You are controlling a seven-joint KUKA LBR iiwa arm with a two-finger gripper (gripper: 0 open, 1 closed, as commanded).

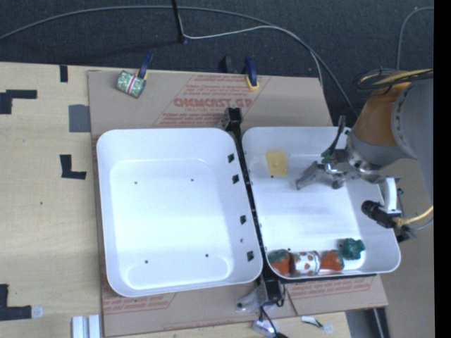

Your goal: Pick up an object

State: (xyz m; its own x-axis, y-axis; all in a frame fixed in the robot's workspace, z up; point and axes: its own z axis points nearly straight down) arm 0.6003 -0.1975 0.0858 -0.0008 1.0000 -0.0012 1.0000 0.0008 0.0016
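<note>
Hovering over the right bin (366, 189), the gripper (318, 177) has its fingers spread wide and empty, just beside the yellow block (277, 163). A good grasp means centring over that block and descending straight before closing; other toys crowd the bin's near wall
</note>
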